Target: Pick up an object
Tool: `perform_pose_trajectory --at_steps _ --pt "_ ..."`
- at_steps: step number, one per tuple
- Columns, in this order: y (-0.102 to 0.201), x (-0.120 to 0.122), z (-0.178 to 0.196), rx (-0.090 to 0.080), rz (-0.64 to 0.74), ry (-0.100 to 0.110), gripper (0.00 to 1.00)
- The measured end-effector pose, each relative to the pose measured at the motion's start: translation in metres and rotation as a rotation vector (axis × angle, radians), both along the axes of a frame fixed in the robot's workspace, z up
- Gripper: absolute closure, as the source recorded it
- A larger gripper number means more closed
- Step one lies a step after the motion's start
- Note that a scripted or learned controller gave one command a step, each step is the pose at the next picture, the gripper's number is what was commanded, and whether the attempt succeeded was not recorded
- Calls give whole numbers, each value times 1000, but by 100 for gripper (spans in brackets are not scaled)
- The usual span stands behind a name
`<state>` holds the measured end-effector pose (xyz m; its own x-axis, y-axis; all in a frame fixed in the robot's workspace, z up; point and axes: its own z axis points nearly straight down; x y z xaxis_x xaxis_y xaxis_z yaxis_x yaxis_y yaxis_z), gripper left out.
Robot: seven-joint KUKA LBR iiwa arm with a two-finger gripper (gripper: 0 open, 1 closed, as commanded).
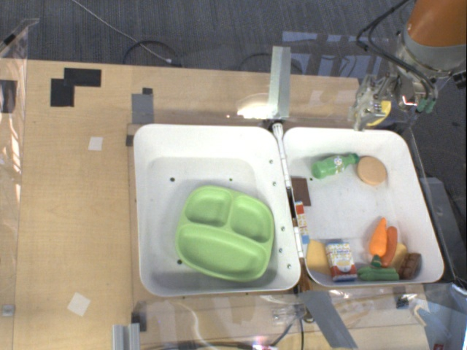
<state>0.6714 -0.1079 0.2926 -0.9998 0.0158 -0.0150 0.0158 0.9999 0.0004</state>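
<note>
My gripper point(377, 108) hangs above the back rim of the right bin point(408, 152), below the orange band of the arm. A small yellow object point(381, 110) shows between its fingers, lifted off the bin floor. Below it in the right bin lie a green bottle point(336, 165) on its side and a round tan bun point(372, 170). Near the front of that bin sit an orange carrot point(378, 237), a brown block point(410, 265), a green piece point(378, 273), a small printed carton point(341, 259) and a yellow chunk point(316, 254).
The left bin point(157, 195) holds a green divided plate point(226, 232). A brown bar point(300, 192) lies by the divider between the bins. A metal post point(280, 82) stands behind the bins. Cables run across the floor at the back.
</note>
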Motion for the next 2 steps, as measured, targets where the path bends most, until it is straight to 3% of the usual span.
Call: perform_pose_trajectory --at_steps 1,2 --pt "0 2 14 -1 1 -11 100" --pt "72 -32 4 4 -206 6 100"
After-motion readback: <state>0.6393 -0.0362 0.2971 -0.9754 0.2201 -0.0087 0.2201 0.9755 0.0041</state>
